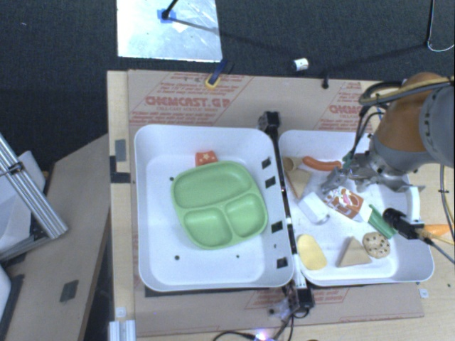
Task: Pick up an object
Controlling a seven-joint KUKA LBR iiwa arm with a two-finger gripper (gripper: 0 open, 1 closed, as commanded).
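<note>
The arm (pixel 416 130) reaches in from the right and bends down over the right bin (pixel 419 265). Its gripper (pixel 334 185) hangs low above the middle of that bin, right by a small packet (pixel 346 202) with orange and white print. Whether the claw is apart or together, I cannot tell, since the metal parts blur into each other; nothing is seen clamped in it.

The right bin holds most of the loose things. A sausage (pixel 321 164) lies near the back wall. A white block (pixel 311 207) sits just left of the packet. A yellow oval piece (pixel 311 252) lies near the front, and beside it a tan wedge (pixel 353 253). A round cookie (pixel 375 244) with dark spots touches the wedge on its right. A green stick (pixel 379 225) lies just above the cookie, close to the packet.

The left bin (pixel 153 190) holds a green tray (pixel 219 203) with 3 compartments, tilted a little. A small red block (pixel 206 158) sits just behind the tray, touching its back rim.
</note>
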